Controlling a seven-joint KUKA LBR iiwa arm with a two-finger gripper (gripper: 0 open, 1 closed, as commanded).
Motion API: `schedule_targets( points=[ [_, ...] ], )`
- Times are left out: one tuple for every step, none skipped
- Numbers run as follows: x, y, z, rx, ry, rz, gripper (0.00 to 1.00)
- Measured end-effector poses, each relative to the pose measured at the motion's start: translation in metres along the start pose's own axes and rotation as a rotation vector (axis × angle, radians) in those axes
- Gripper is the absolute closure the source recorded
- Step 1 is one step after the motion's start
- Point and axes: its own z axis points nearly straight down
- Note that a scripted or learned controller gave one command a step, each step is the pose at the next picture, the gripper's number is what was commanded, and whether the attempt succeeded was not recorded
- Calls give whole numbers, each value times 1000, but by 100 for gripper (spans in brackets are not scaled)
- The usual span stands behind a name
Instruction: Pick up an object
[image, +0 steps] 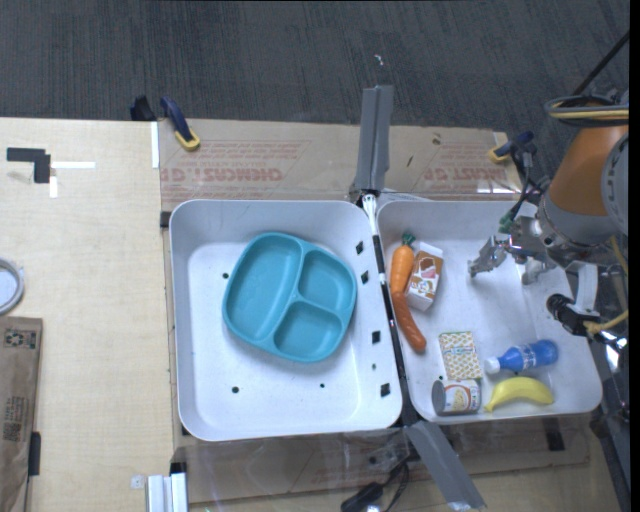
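Observation:
The right bin (575, 400) holds several items. An orange carrot (400, 268) lies beside a small juice carton (425, 277), with a reddish sausage (410, 328) just below them. Nearer the front are a patterned cracker box (459, 355), a small can (457, 397), a blue bottle (524, 357) and a yellow banana (520, 393). My gripper (486, 264) hangs above the bin's back right area, right of the carton, open with nothing between its fingers. The orange-banded arm (585, 185) comes in from the right.
The left bin (190, 330) holds a blue divided plate (290, 296). A grey divider post (374, 140) rises behind the seam between the bins. Clamps (180, 124) sit on the cardboard at the back. A tape roll (8, 288) lies on the bench at far left.

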Motion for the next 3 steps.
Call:
schedule_targets(
  points=[
    [-1,0,-8,1,-1,1,100],
    [-1,0,-8,1,-1,1,0],
    [-3,-29,1,2,-1,-35,0]
  ],
)
